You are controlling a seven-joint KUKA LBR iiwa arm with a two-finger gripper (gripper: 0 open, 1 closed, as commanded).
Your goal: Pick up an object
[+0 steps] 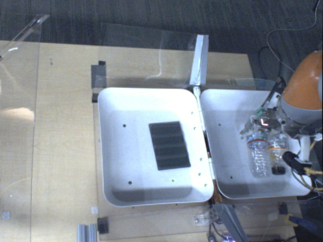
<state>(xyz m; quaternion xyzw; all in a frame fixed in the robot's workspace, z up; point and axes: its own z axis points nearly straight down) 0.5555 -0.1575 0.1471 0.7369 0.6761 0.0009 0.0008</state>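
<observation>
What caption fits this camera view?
Gripper over a clear plastic bottle in the right bin; a dark ridged block lies in the left bin.

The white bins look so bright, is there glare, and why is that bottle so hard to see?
In the camera view the left bin glows nearly washed out, with a grey shadow along its near wall. The dark ridged block stands out sharply. The clear plastic bottle in the right bin is see-through and blends into the white. The clear sheet on the left catches faint reflections.

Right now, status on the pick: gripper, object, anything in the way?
Gripper low over right bin, grip unconfirmed. Clear plastic bottle lying just below it. Black ribbed block alone in left bin, no obstruction.
</observation>
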